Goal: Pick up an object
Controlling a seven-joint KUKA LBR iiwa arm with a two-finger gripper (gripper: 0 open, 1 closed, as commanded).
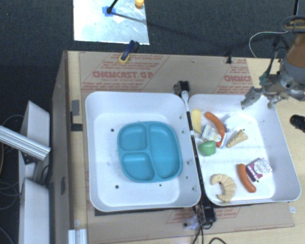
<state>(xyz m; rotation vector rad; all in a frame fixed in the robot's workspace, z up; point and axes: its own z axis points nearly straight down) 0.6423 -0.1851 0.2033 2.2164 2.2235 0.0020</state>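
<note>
Above the right bin's (282,161) far corner hangs the gripper (260,98), fingers spread and holding nothing; toy food lies scattered below it. Best aim for the lone croissant (224,186), well apart from neighbours, and descend straight

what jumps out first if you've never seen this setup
A blue tray with three compartments sits in the middle of the left bin. The right bin holds scattered toy food: a croissant near the front, a green piece by the divider. The pincer hangs over that bin's far right corner.
</note>
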